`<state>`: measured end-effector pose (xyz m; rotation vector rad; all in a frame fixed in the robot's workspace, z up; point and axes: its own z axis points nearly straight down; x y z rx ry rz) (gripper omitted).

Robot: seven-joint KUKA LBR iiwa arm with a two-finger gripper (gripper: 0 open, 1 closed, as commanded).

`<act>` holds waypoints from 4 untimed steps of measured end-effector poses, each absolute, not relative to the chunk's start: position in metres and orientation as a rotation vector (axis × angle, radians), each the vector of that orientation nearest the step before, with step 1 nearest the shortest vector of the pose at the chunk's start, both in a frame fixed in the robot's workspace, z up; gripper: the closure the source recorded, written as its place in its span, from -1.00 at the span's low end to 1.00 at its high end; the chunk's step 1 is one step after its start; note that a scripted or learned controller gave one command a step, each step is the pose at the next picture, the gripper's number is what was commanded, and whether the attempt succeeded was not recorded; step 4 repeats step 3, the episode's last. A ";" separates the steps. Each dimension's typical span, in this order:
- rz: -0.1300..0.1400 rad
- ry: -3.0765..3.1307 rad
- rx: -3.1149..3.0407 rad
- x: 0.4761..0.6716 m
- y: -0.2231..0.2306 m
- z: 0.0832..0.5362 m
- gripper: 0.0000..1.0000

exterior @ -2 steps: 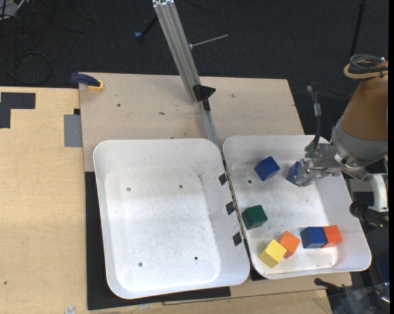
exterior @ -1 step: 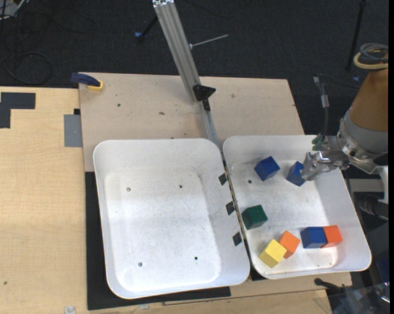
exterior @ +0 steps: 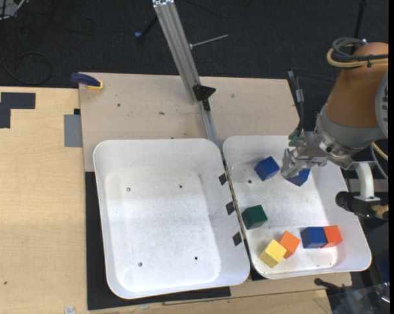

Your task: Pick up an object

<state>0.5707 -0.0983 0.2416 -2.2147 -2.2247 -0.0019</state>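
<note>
End effector (exterior: pixel 296 167) low in the right bin (exterior: pixel 354 257), over a blue block.

Whether it is apart, together or clamped on anything cannot be told from this slanted view. It sits directly on top of a blue block (exterior: pixel 300 176), whose lower edge peeks out beneath it. Taking that block as landmark: a second blue cube (exterior: pixel 266 168) lies just beside it toward the left bin (exterior: pixel 118 241); a dark green cube (exterior: pixel 254 216) lies nearer the camera, by the divide between bins; further toward the near rim sit an orange cube (exterior: pixel 289 242) touching a yellow cube (exterior: pixel 273 252), and a blue block (exterior: pixel 313 237) touching an orange-red one (exterior: pixel 332 235). Both bins rest on the surface (exterior: pixel 138 110).
</note>
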 end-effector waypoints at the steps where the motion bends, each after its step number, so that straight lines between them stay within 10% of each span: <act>1: 0.000 -2.225 -2.215 0.588 -0.048 0.239 1.00; 4: 0.004 -2.222 -2.214 0.591 0.061 0.229 1.00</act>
